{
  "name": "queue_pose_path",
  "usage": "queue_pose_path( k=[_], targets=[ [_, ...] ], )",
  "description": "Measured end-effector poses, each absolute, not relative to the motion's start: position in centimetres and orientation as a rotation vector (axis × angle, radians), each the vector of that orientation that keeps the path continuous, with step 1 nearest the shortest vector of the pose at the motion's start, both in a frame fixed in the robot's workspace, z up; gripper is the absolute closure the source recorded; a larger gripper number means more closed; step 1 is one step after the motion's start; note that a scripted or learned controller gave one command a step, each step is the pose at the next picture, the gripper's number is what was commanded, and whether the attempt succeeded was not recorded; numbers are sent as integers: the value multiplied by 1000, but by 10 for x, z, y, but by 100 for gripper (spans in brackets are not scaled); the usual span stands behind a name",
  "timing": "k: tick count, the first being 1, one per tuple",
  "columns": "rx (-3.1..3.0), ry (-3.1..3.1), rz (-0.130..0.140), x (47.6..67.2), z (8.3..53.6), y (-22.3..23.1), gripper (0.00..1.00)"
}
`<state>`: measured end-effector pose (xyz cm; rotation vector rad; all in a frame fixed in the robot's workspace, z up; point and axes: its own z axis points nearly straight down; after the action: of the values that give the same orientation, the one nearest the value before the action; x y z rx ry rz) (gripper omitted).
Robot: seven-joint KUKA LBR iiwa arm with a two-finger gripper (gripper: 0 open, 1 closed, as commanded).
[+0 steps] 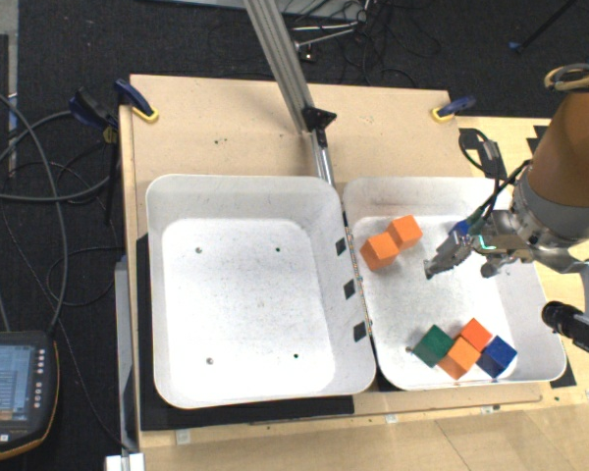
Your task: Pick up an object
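Note:
In the right bin [530,312], two orange blocks lie near the upper left: a larger one [379,250] and a smaller one [405,231] touching it. Near the bin's front sit a green block [434,345], two orange blocks [476,335] [458,357] and a blue block [497,356], all clustered together. My gripper [440,262] hangs over the middle of this bin, right of the upper orange pair and apart from them. Nothing shows between its fingers.
The left bin [177,263] lies beside the right one. A slanted metal pole [280,47] crosses from the top toward the bins' divider. Clamps [137,101] [454,109] sit at the bench's back corners. Cables and a tablet [10,391] lie at left.

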<state>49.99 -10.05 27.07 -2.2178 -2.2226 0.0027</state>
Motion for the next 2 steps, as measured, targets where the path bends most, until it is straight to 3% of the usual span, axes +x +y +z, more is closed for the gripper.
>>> queue_pose_path(
  k=[1, 2],
  targets=[
    [-2222, -2222, -1, 500, 272, -101, 0],
    [-2220, -2218, 6, 509, 220, -105, 0]
  ],
)
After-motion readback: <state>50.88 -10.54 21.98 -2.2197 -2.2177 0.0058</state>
